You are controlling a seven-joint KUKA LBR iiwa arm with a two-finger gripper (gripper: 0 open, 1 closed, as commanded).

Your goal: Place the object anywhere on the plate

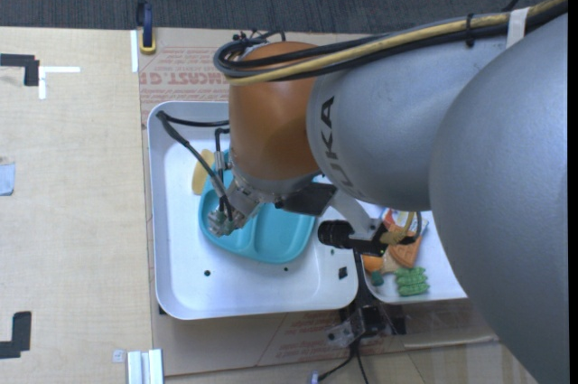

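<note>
Gripper (219, 215) sits low over the left part of the blue plate (271, 238), which lies in the left white bin (181, 283). Can't tell its state, and no obj seen held. Yellow item (202, 174) lies just beside plate's upper-left edge, partly hidden by arm (433, 147); prob the obj, not certain. Right bin (442, 278) has orange and green bits. Judged: placement not confirmed, release and retreat left.

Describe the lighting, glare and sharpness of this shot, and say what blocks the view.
Camera view: even, soft lighting; faint sheen on the orange band, no harsh glare. The near grey arm looms large and soft, hiding much of both bins. The blue plate and left white bin are fairly sharp; the claw casts only a weak shadow.
</note>
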